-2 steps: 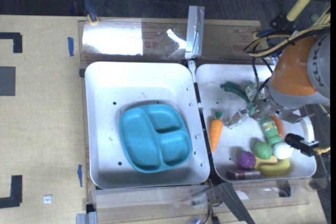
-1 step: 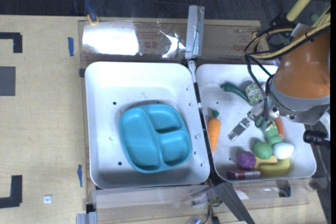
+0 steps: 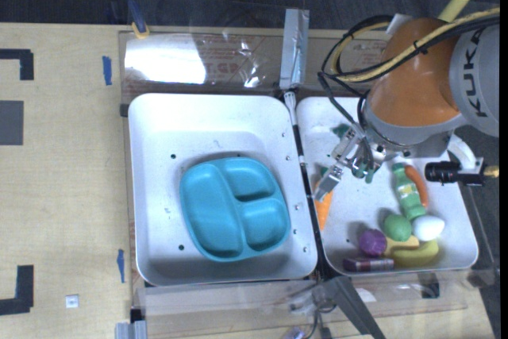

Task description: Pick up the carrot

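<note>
Lettering "KUKA" marks the arm [image 3: 476,83], its gripper [image 3: 337,171] spread apart above the carrot [image 3: 322,212].

Gripper [image 3: 340,167] over right bin [image 3: 464,250], carrot [image 3: 322,212] just below

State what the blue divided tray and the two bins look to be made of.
Blue divided tray: likely moulded plastic, smooth and semi-matte, with soft highlights and rounded compartment walls. Left bin and right bin: probably thin white plastic, though painted metal is possible; slightly glossy with rounded corners.
</note>
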{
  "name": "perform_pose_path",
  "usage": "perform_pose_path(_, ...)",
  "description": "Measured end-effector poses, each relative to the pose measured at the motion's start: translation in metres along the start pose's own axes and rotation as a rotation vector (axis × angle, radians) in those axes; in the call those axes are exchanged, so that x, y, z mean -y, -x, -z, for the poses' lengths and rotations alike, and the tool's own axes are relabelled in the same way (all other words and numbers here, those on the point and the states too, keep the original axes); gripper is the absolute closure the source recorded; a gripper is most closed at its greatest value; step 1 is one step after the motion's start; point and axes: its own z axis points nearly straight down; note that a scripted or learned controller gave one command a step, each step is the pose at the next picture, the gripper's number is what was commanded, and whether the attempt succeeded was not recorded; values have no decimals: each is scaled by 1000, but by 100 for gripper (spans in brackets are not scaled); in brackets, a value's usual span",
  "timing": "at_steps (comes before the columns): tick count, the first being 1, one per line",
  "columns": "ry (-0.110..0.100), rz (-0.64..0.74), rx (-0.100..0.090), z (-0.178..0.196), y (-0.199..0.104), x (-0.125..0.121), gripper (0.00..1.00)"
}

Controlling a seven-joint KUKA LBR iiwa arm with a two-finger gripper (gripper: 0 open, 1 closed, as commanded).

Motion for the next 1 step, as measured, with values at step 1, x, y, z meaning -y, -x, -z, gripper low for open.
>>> perform_pose_path(1, 0, 377, 2, 0, 45, 34, 0)
